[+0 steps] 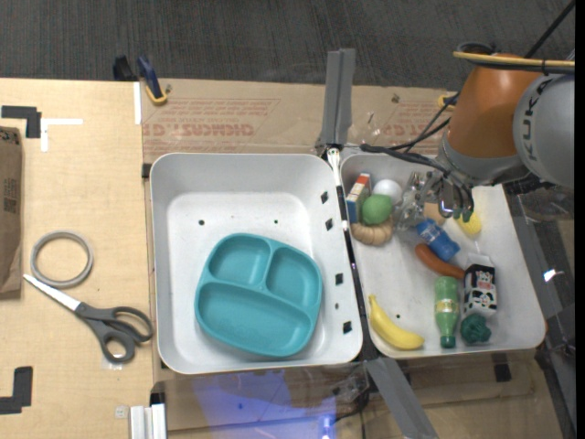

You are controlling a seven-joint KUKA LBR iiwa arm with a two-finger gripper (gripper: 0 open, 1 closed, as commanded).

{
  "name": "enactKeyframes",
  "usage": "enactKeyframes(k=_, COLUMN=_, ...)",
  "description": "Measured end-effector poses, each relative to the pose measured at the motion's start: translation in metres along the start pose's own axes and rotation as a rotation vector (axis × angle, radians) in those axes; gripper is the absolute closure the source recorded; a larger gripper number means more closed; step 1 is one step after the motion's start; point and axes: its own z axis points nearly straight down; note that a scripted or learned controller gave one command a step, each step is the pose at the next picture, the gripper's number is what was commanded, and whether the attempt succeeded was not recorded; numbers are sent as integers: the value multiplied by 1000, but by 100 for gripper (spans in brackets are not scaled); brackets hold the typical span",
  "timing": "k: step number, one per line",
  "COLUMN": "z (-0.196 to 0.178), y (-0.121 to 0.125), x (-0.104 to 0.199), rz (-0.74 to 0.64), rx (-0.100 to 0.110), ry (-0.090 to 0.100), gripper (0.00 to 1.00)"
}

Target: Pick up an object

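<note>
Camera view: the gripper [422,201] was observed low over the far part of the right bin [508,250], among the items grouped there. Whether it was open or closed could not be determined, and no item was seen held in it.

The blue bottle [437,239] was located just beside the gripper on its near side, lying tilted on the bin floor. The green ball [376,209] was located just beside the gripper on the side toward the left bin [228,199], with a white ball [388,188] and a red and white box [359,188] behind it and a tan peanut-shaped item [372,233] touching it in front. A small yellow item [470,223] was located on the gripper's other side, partly covered by the wrist.

Nearer the camera, an orange sausage-shaped item [439,262] was lying next to the blue bottle. A black and white carton [480,288], a green bottle [445,311] and a dark green item [475,329] were grouped at the near corner, and a banana [395,329] was lying beside them.

A teal divided plate [260,293] was contained in the left bin. Scissors [91,318] and a tape ring [62,257] were lying on the bench [82,172], well apart from both bins
</note>
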Motion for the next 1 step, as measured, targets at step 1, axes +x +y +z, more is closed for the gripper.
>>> enactKeyframes(k=1, z=1, y=-6, x=78, rz=113, rx=0, ry=4, gripper=0)
